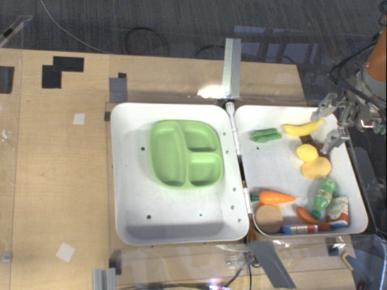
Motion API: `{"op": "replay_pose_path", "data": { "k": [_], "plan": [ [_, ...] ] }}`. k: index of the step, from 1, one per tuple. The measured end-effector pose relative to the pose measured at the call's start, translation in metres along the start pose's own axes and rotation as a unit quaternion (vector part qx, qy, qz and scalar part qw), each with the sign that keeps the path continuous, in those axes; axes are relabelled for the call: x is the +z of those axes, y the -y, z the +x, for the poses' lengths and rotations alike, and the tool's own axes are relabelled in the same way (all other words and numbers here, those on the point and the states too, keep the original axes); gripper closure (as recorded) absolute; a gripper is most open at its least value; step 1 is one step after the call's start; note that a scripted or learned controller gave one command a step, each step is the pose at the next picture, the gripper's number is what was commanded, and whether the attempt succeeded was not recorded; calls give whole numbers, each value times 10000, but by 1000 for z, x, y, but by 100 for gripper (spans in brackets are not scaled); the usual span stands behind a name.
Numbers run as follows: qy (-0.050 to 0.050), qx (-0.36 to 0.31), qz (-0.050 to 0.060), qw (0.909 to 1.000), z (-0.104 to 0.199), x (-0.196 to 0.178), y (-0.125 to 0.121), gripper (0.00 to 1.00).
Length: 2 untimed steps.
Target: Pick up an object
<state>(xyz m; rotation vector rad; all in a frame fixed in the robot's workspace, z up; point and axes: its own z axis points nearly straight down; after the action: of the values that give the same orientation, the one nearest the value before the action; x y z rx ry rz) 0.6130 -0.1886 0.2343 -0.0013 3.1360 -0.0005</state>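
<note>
The claw (334,121) hangs over the upper right corner of the right bin (275,165), its fingers spread apart with nothing between them. Just beside it to the left lies a yellow banana (302,128), with a green pod-shaped toy (266,135) further left. Below sit a lemon (307,153) and a pale yellow piece (316,168). Near the bin's lower edge are a carrot (277,196), a green bottle (323,197) and a brown round piece (269,217). The left bin (136,216) holds a green divided plate (185,153). Both bins rest on the wooden surface (54,174).
</note>
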Motion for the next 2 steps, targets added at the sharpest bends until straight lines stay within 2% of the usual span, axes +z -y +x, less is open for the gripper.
{"op": "replay_pose_path", "data": {
  "k": [1,2],
  "plan": [
    [18,-1347,5,9909,-5,138,15,0],
    [32,-1482,5,9890,25,146,-38,0]
  ]
}}
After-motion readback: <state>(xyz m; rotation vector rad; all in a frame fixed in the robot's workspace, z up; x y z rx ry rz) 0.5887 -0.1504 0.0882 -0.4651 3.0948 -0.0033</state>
